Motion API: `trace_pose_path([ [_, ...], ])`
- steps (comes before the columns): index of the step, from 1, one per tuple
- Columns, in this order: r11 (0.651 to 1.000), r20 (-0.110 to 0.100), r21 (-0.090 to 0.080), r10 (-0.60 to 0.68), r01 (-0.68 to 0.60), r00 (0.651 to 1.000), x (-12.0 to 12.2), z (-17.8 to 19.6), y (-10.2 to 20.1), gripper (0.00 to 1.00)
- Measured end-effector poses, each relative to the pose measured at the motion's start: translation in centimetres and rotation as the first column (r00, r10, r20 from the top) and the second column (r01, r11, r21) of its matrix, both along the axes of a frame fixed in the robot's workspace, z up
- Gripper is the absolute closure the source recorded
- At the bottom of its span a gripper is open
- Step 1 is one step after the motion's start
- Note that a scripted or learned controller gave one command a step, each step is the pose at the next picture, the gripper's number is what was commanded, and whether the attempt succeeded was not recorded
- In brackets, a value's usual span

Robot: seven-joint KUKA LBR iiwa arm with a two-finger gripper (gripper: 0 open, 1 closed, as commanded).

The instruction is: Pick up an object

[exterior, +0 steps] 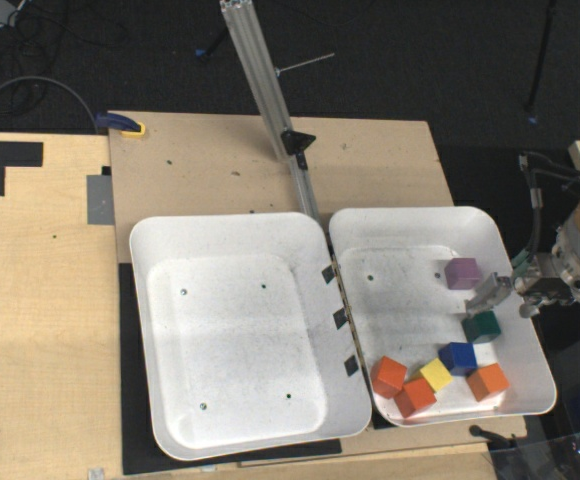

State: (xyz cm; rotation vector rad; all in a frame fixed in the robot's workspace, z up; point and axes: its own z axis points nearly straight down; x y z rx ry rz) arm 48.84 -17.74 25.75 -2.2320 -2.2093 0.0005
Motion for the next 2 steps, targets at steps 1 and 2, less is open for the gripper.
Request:
trace_pose_path([
  [1,1.000,0.000,0.000,-0.001,0.001,1.000,0.0,0.0,0.0,0.00],
  [2,1.000,0.002,-0.001,0.000,0.000,1.000,-0.1,-14.3,5.0,0.00],
])
